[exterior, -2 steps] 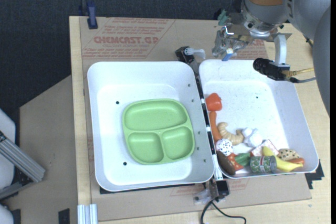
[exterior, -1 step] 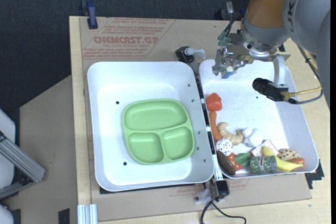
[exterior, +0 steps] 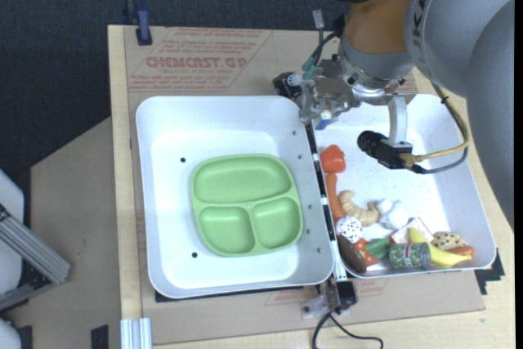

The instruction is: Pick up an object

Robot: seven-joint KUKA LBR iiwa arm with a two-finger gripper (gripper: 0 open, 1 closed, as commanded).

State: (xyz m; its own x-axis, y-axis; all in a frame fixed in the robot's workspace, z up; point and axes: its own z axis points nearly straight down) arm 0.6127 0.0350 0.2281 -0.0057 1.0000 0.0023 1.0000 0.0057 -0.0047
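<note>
Camera view: gripper [exterior: 320, 112] sits over the divider at the right bin's [exterior: 458, 147] far-left corner; finger state cannot be told. Orange carrot [exterior: 332, 159] lies just below it, untouched. Green tray [exterior: 245, 203] occupies the left bin [exterior: 163, 176].

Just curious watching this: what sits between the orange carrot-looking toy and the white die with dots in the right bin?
In the camera view, a tan peanut-shaped toy lies between the orange carrot toy and the dotted die, just above the die.
</note>
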